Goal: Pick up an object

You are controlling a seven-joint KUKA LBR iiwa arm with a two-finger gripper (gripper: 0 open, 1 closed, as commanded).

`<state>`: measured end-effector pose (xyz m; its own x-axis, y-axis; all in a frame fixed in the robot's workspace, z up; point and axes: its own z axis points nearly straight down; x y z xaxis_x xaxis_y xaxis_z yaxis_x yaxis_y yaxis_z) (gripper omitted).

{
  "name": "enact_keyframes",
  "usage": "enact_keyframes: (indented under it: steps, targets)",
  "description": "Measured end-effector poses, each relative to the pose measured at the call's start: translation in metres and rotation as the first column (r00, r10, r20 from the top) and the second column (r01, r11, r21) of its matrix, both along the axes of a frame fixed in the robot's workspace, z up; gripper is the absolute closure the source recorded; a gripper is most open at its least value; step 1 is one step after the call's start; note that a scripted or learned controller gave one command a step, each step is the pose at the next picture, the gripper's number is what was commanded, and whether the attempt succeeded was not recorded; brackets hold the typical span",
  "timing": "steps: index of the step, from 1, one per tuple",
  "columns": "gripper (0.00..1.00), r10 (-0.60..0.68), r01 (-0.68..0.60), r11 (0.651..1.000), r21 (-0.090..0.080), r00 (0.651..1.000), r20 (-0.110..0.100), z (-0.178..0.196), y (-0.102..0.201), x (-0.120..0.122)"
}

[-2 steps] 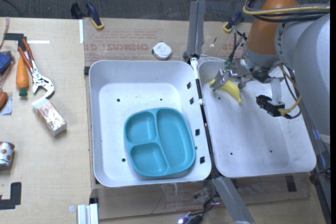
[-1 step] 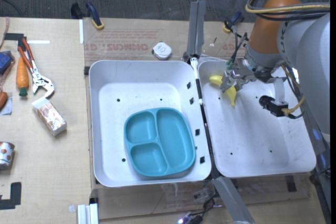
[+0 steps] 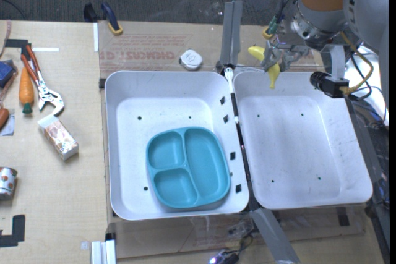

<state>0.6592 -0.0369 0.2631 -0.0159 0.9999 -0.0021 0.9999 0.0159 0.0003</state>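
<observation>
My gripper (image 3: pixel 276 62) hangs over the far left corner of the right bin (image 3: pixel 346 191), below the arm's orange band. A yellow, banana-like object (image 3: pixel 273 75) sits between its fingers: one end pokes out to the left and the other points down toward the bin floor. The object is lifted off the bin. In the left bin (image 3: pixel 124 133) a teal divided plate (image 3: pixel 185 167) lies flat, toward the front.
A grey post (image 3: pixel 232 34) rises at the far end between the two bins. A small white round item (image 3: pixel 191 59) lies behind the left bin. Pliers (image 3: pixel 40 86), a carrot (image 3: pixel 25 91), a small box (image 3: pixel 58 137) and a can (image 3: pixel 6 181) lie on the bench at left.
</observation>
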Motion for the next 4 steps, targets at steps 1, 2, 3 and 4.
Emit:
enact_keyframes:
  steps: [1, 2, 3, 4]
  targets:
    - [0.0, 0.0, 0.0, 1.0, 0.0, 1.0, -0.001, -0.001, 0.0, 0.0]
    - [0.0, -0.067, 0.067, 0.998, 0.0, 0.998, -0.004, -0.131, -0.098, -0.071]
    - [0.0, -0.109, 0.109, 0.994, 0.002, 0.994, -0.004, -0.172, -0.082, -0.151]
    - [0.0, -0.131, 0.131, 0.991, 0.001, 0.991, -0.001, -0.171, -0.061, -0.073]
